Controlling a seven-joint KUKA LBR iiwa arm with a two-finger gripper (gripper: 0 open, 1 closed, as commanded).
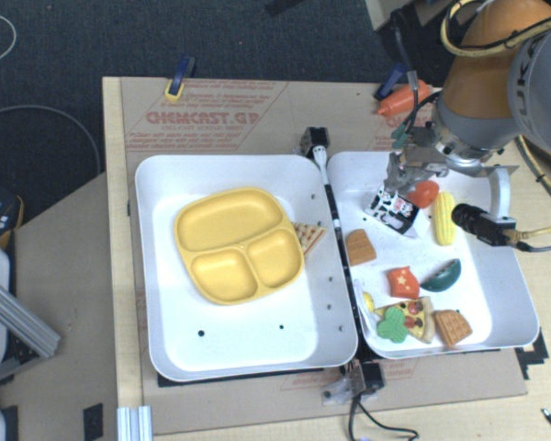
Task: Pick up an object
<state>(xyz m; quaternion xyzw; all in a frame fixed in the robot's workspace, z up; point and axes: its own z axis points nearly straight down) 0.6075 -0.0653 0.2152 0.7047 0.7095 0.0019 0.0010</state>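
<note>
While the arm [496, 62] reaches in over the bench's right edge, its orange band arches above the wrist and the wrist points down into the right bin [519, 292] near that bin's far edge.

Writing: red lettering on the cardboard sheet [202, 118] under the bins, beside the bench's far edge, reads roughly "CHEMCAST G.P."; the smaller lines cannot be read.

Gripper [404, 191]: low over a black-and-white item [392, 211] and just beside a red-orange piece [424, 192]; whether it is open, closed or touching either cannot be told.

Right bin, other contents: yellow corn cob [444, 219] toward the right edge; brown bread piece [359, 246] near the left wall; red block [403, 282] and dark teal piece [441, 275] at mid-bin; pizza slice [404, 322] and brown waffle piece [452, 327] at the near edge.

Left bin [165, 320]: yellow divided plate [237, 243], with a tan cracker [308, 237] touching its right rim.
</note>
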